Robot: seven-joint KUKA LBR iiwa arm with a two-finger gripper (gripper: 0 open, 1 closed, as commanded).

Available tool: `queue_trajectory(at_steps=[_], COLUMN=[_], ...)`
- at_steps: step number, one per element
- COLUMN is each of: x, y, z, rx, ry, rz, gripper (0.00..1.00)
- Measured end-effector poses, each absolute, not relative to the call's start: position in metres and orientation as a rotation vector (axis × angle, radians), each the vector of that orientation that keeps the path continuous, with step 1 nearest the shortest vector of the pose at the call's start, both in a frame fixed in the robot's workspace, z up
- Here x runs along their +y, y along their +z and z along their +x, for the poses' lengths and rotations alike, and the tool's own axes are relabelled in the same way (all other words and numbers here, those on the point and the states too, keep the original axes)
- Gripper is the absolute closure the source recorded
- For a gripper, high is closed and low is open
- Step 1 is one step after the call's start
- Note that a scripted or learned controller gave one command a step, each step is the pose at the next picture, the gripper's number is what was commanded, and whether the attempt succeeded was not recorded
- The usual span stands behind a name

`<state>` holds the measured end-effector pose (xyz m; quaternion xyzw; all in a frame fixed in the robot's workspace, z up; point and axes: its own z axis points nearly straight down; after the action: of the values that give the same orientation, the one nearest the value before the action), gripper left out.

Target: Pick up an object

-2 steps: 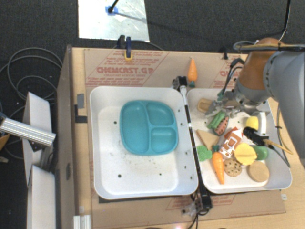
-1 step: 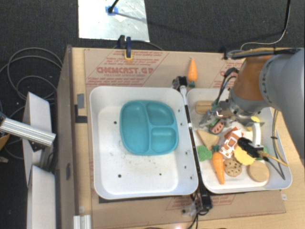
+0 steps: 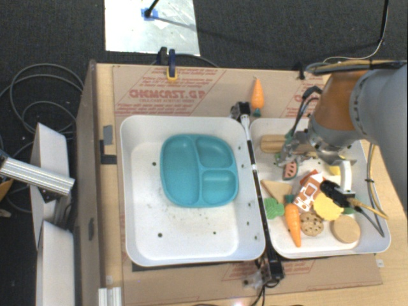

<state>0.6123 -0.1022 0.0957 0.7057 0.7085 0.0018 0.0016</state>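
Gripper (image 3: 292,160) low over right bin (image 3: 376,241), just right of divider; fingers' state cannot tell. Small reddish object (image 3: 291,169) directly beneath. Carrot (image 3: 292,223), cookie (image 3: 311,224) lower in same bin. Teal plate (image 3: 197,170) in left bin (image 3: 137,190).

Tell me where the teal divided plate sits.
The teal divided plastic plate lies flat in the left white bin, near its middle, left of the rim between bins.

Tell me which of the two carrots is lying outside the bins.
The carrot on the cardboard, just beyond the top edge of the right bin. The other carrot lies inside that bin among the toy foods, near its front.
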Motion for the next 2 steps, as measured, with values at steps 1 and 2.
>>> queue_trajectory(at_steps=[1,2], x=[-0.001,0.068], y=[0.207,0.183], z=[0.617,0.585], rx=[2.234,2.237], ry=[0.021,0.001], rz=[2.200,2.212], gripper=[1.00,1.00])
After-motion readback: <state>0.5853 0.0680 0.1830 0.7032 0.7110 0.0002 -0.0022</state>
